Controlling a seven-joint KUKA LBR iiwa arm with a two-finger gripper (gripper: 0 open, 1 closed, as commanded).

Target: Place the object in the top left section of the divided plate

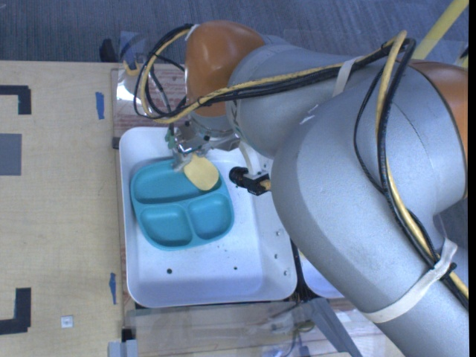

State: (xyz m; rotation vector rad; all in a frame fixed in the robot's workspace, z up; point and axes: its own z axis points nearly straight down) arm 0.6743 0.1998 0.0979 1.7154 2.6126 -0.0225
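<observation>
Hanging just over the far edge of the blue plate (167,227), the pincer (181,153) points down at the plate's long part. I cannot tell if the pincer is spread or pressed together, so I cannot say it is pinching anything.

The yellow thing (201,174) is round and flat, like a little cookie. It sits right at the tip of the pincer, on the side toward the plate's right end. It lies over the right end of the long part and reaches across the rim there. I cannot tell if it rests on the plate or hangs a bit above it.

The plate has three parts: one long part along its far side and two small parts along its near side. I think the top left spot is the left end of the long part, and that end is bare. So the job does not look done.

To do this step well, the pincer should carry the yellow thing toward the plate's left end, go slow, keep low, and let go only when all of it is inside the rim.

The plate lies in the white bin (223,274). The big grey arm (297,110) reaches over from the plate's right side.
</observation>
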